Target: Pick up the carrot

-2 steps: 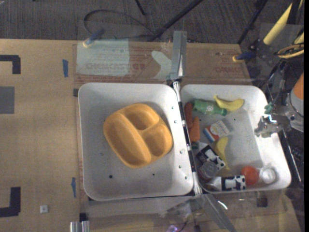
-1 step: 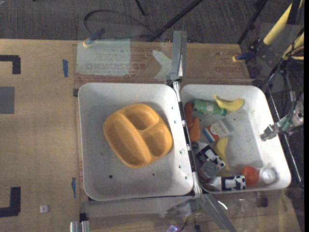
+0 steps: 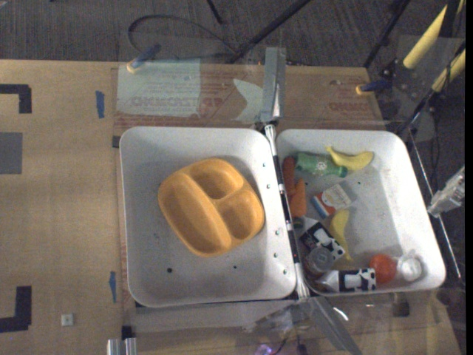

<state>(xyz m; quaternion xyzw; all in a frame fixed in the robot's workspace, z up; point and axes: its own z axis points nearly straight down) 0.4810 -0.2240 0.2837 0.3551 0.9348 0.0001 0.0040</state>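
- the carrot (image 3: 298,198) lies in the right bin (image 3: 392,231), against its left wall, just below a green bottle (image 3: 320,164).
- a yellow divided plate (image 3: 211,205) sits in the left bin (image 3: 144,220).
- gripper state: cannot tell.

Open floor in the right bin's (image 3: 414,198) middle; clutter along its left wall

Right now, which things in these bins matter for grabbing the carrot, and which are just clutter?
For the job:
carrot, against the right bin's left wall

Lying about:
yellow divided plate in the left bin
green bottle
banana
cow-patterned carton
orange ball
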